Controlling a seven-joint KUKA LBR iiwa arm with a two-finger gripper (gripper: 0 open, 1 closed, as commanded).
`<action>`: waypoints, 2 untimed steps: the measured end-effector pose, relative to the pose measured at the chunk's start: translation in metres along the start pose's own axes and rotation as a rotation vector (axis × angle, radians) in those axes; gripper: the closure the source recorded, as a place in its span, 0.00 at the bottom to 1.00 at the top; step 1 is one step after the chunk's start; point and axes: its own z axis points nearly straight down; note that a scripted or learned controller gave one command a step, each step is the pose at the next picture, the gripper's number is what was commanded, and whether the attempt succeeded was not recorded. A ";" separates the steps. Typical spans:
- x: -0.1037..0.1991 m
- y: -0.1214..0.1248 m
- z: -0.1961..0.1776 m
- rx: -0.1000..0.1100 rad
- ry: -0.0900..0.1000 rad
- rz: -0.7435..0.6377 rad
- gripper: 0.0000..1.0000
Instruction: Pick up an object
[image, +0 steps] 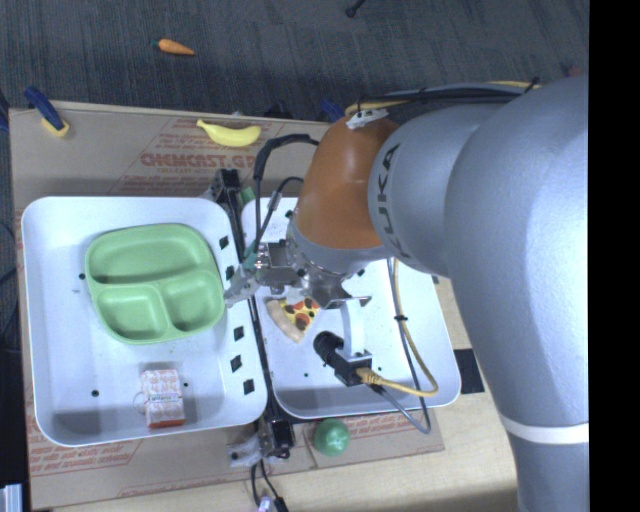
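Observation:
My gripper (297, 298) reaches down into the right bin (400, 385), just right of the divider between the bins. A small yellow, red and orange object (298, 317), shaped like a pizza slice, lies on the bin floor directly under the gripper. The grey arm with its orange band (340, 195) covers most of the right bin. The wrist hides the fingertips.
The left bin (40, 300) holds a green divided tray (155, 280) and a small wrapped packet (163, 395). A yellow banana (229, 131) lies on the cardboard behind the bins. A green ball (331, 437) sits in front of the right bin. Cables (400, 385) trail across the right bin.

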 end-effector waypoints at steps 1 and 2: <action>-0.055 0.025 -0.010 -0.004 0.001 0.003 0.00; -0.061 0.072 -0.102 -0.008 0.000 0.000 0.00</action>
